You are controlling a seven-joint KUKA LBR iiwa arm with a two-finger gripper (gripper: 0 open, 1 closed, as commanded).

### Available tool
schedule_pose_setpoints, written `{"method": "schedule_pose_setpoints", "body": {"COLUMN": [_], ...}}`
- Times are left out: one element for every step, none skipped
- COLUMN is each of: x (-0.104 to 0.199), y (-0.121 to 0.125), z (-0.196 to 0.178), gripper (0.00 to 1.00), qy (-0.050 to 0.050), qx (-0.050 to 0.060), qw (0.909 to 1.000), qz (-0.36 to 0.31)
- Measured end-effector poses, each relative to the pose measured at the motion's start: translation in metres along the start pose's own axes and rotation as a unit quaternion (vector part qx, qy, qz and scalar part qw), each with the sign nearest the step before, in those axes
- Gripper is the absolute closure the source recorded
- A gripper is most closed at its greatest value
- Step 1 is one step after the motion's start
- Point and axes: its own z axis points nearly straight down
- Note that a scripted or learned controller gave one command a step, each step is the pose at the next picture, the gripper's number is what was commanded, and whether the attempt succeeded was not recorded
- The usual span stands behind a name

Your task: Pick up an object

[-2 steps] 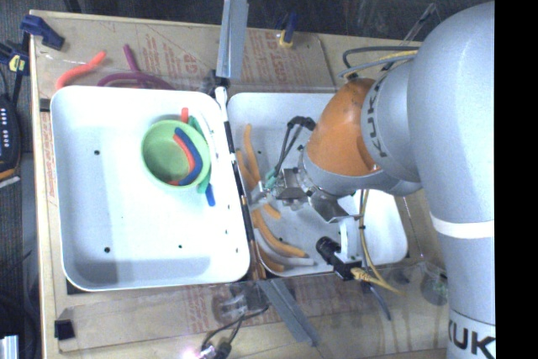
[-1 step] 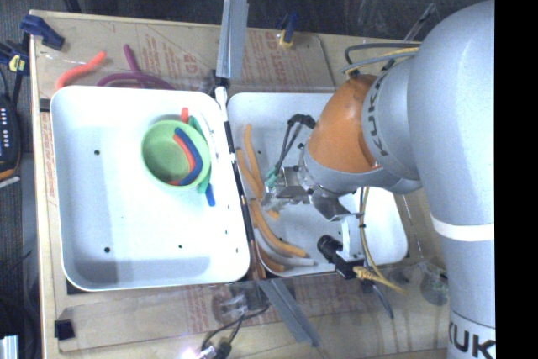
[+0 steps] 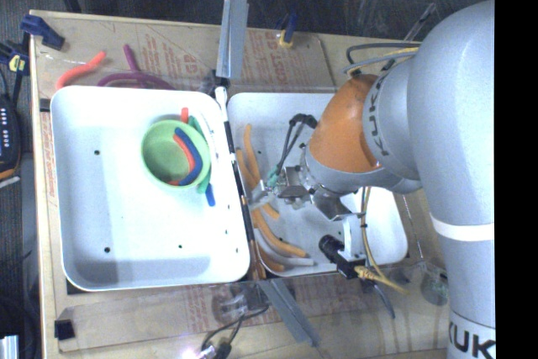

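Note:
My gripper [image 3: 271,185] hangs low over the left part of the right bin [image 3: 271,113], under the orange wrist band. It is right above several tan-orange curved sticks [image 3: 250,161] along that bin's left wall, with more of them [image 3: 284,247] near the front. The wrist hides much of the bin's middle. In the left bin [image 3: 126,269] stands a green bowl [image 3: 164,152] holding a red curved piece [image 3: 186,157] and a blue one [image 3: 203,154].
The big grey arm covers the bench's right side. A metal bar [image 3: 231,34] rises behind the gap between the bins. A red-handled tool [image 3: 80,70] and a purple cable [image 3: 134,81] lie behind the left bin. A black plug [image 3: 333,253] with a yellow cable hangs below the wrist.

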Motion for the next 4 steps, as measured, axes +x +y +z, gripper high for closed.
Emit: {"method": "schedule_pose_setpoints", "body": {"x": [0.001,0.001,-0.019,-0.018], "y": [0.000,0.000,-0.022,-0.021], "z": [-0.009,-0.009,0.018,0.007], "gripper": [1.00,0.00,0.00,1.00], "qy": [0.000,0.000,0.007,0.008], "qx": [0.001,0.001,-0.003,-0.002], "qw": [1.0000,1.0000,0.9993,0.9990], "qz": [-0.004,-0.004,-0.038,-0.044]}}
